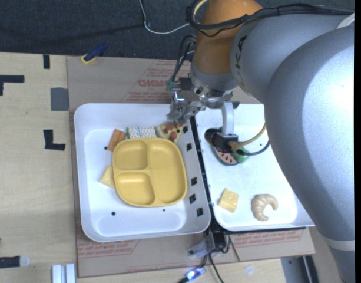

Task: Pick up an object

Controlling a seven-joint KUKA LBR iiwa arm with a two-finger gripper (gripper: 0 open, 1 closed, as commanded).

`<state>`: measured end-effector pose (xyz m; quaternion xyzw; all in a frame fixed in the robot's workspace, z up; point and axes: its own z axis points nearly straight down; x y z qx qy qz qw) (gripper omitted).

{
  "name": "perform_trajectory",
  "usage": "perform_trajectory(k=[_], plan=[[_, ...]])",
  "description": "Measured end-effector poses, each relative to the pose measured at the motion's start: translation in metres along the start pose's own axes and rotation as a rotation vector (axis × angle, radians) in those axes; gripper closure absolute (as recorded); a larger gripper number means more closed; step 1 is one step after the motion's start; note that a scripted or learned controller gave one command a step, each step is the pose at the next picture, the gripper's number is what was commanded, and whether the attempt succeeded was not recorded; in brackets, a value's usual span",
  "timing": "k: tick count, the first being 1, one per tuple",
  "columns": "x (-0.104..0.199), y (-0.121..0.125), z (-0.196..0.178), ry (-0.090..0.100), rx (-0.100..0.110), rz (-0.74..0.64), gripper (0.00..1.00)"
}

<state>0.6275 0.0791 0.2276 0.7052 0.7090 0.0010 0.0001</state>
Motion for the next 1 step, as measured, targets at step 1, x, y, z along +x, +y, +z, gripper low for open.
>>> perform_trajectory(k=[1], plan=[[0.0124, 0.0013, 0.0112, -0.003, 0.004, 0.004, 1.0]])
